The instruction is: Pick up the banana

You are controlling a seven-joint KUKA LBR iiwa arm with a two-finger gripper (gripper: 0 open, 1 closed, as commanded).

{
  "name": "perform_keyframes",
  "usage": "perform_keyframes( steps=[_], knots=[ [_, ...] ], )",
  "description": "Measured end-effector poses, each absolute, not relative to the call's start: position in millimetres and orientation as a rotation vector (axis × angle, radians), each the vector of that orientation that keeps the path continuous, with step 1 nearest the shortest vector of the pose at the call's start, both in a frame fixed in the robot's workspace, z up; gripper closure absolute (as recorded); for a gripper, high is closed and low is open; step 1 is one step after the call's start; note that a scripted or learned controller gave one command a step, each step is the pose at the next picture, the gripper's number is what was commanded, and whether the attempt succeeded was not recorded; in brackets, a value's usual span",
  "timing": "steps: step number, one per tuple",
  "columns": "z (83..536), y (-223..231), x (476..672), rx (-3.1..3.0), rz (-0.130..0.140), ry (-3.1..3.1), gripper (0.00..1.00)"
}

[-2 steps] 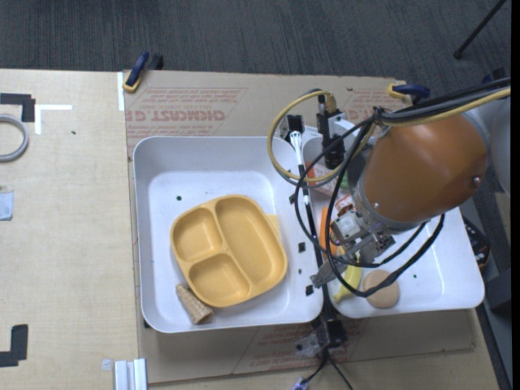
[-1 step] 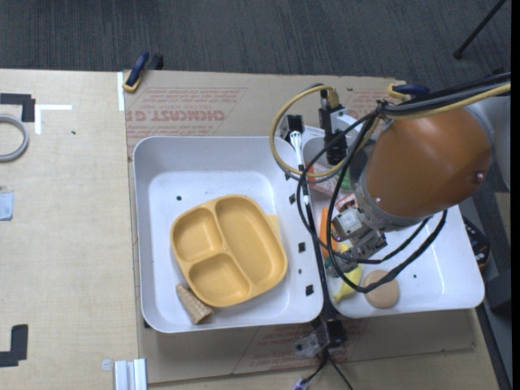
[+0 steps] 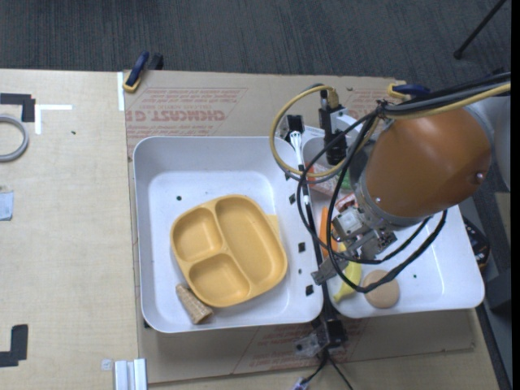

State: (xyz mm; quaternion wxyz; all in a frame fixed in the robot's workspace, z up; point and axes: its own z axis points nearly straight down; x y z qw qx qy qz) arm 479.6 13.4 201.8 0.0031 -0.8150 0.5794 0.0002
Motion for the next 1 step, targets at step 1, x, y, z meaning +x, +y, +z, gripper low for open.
perform_keyframes(
  steps=[1],
  knots=[
    [192.1,-25.6,483.4,-2.879,0.000,1.250,0.00]
  ],
)
